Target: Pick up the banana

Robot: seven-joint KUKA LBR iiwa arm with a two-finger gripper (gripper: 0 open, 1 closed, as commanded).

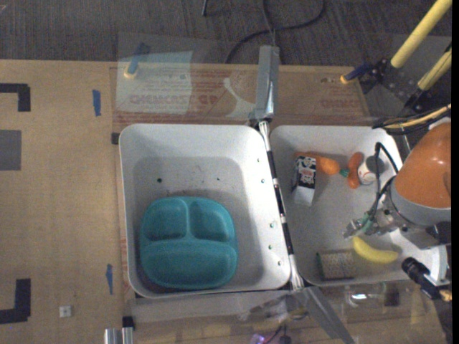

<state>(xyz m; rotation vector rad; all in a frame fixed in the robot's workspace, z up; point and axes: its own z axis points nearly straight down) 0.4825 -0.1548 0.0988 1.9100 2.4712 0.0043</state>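
Note:
The yellow banana (pixel 376 253) lies on the floor of the right bin (pixel 326 224) near its front right corner, curving up at both ends. My gripper (pixel 361 227) hangs from the grey arm with the orange band (pixel 424 172), just above the banana's left end. At this size I can't make out whether it touches the banana.
In the right bin, a small milk carton (pixel 306 173), an orange (pixel 328 166), a carrot (pixel 355 170) and a white cup (pixel 371 169) sit at the back. A grey-green block (pixel 336 264) lies left of the banana. A teal divided plate (pixel 188 242) sits in the left bin (pixel 143 192).

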